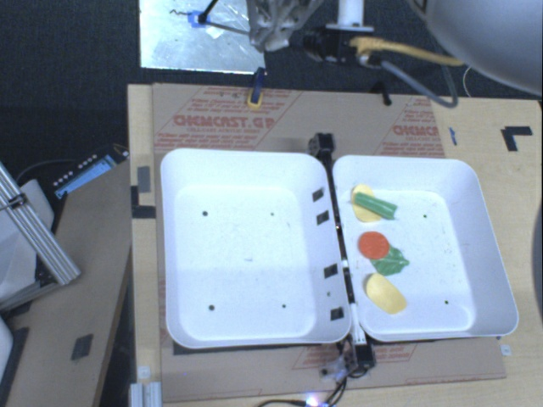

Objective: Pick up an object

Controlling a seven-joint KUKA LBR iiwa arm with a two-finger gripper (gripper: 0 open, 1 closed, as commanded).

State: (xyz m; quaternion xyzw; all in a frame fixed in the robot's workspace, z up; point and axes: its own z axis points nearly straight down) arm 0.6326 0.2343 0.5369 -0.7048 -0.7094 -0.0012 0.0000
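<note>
Gripper (pixel 270 32): at the top of the camera view, above the bench's far edge and well apart from both bins. Blurred from here; cannot tell whether it is released or clenched. Nothing visible in it.
Arm (pixel 475 15): grey, large, out of focus, in the top right corner; a yellow cable (pixel 407 51) runs along it.
Left bin (pixel 182 312): white, shallow, nearer the left of the view.
Right bin (pixel 488 253): white, touching the left bin along a hinged middle seam; it has all the objects, bunched along its left side.
Green block (pixel 374 203): far end of the right bin, lying across a yellow piece (pixel 363 213).
Red disc (pixel 373 244): middle of the group, just beside a green leaf (pixel 392 264).
Yellow oval (pixel 385 293): nearest item, just below the leaf.
Board (pixel 221 117): brown cardboard with red printing, under both bins.
Yellow clip (pixel 254 98): on the board's far edge, below the gripper.
</note>
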